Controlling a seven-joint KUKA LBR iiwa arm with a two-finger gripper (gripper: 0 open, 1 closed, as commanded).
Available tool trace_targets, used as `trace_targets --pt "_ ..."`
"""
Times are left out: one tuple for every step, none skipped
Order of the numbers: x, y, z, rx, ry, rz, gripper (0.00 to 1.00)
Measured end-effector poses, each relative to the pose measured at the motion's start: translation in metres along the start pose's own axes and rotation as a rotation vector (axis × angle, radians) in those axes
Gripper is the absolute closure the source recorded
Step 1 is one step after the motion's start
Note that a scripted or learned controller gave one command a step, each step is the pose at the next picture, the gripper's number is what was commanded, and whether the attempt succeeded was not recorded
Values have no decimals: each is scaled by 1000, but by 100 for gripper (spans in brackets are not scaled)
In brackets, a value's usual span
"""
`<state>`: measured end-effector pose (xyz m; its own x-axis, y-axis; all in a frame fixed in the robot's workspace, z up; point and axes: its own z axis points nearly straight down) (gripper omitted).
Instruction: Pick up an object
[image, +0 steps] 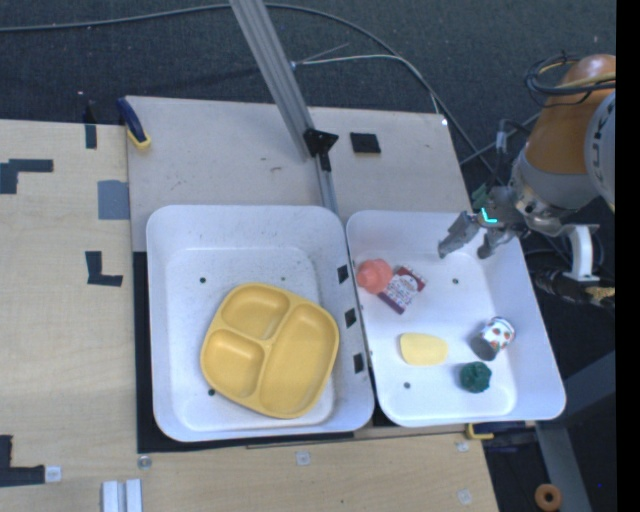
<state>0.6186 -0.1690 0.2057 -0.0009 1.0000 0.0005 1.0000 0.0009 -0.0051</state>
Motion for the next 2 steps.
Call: trace_targets --pt "0 1 -2 -4 -1 -1 0" --pt "-3 -2 43 1 -1 0 0"
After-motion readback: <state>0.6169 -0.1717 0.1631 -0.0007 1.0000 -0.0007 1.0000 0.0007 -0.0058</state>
